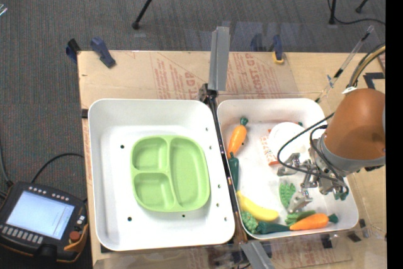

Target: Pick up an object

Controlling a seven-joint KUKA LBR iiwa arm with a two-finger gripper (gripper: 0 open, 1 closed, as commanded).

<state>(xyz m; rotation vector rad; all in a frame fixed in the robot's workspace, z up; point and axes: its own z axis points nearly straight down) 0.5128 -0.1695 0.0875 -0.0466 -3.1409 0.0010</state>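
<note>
While the grey arm (356, 129) with its orange band reaches in from the right edge of the frame, its tool (308, 189) hangs low over the right bin (252, 111), at the lower right of the picture; whether the tool is released or clenched cannot be told, since wrist and cables crowd the tip; nothing can be seen gripped in it; the things to pick lie scattered in that right bin: an orange toy carrot (237, 137) near its upper left corner, a dark green vegetable (234, 170) just below the carrot, a yellow banana (257, 207) toward the lower left, a second carrot (313, 221) along the lower edge, a light green leafy piece (287, 193) just left of the tool, and a white container with a red label (280, 138) near the bin's middle, partly behind the arm; the left bin (101, 135), at the centre left of the frame, holds a light green divided plate (170, 173) with three compartments; both bins sit side by side on a brown tabletop (157, 75); a handheld control screen (41, 217) lies at the lower left corner, on the dark floor.
</note>
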